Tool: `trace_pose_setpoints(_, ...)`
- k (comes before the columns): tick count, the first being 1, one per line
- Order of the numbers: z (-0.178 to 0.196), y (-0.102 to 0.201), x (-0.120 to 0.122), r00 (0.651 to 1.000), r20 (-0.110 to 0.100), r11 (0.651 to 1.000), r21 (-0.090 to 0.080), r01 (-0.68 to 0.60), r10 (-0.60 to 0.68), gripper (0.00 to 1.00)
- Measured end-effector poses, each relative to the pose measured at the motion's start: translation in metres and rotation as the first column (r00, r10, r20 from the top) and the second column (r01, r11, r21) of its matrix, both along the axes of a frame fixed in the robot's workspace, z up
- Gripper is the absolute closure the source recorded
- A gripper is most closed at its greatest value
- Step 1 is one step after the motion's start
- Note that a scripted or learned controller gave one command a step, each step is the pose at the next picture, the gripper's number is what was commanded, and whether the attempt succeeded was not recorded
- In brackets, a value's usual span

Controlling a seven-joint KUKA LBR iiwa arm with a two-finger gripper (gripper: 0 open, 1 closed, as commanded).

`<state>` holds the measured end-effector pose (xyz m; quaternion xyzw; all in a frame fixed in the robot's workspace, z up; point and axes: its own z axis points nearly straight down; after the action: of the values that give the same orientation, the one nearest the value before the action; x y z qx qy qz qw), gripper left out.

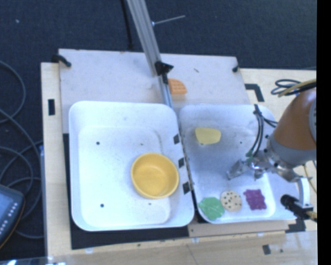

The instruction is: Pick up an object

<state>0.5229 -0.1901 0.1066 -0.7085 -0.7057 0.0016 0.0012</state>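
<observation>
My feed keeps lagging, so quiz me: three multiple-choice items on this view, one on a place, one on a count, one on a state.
1. Where is the yellow bowl?
A. left bin
B. right bin
C. on the bench

2. How many small items lie along the near edge of the right bin?
A. one
B. three
C. five

3. How does the bowl stand?
A. upside down
B. on its side
C. upright, mouth up

Answers:
1 A, it sits in the left bin.
2 B, a green piece, a cookie and a purple piece.
3 C, its hollow inside faces the camera.
</observation>
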Motion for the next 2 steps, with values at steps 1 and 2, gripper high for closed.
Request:
trace_pose_setpoints(1,0.014,-0.001,0.002,1.0,0.009,1.0,-0.001,0.005,-0.005,1.0)
trace_pose_setpoints(2,0.071,-0.011,0.01,1.0,0.012,1.0,-0.003,-0.004,0.004,1.0)
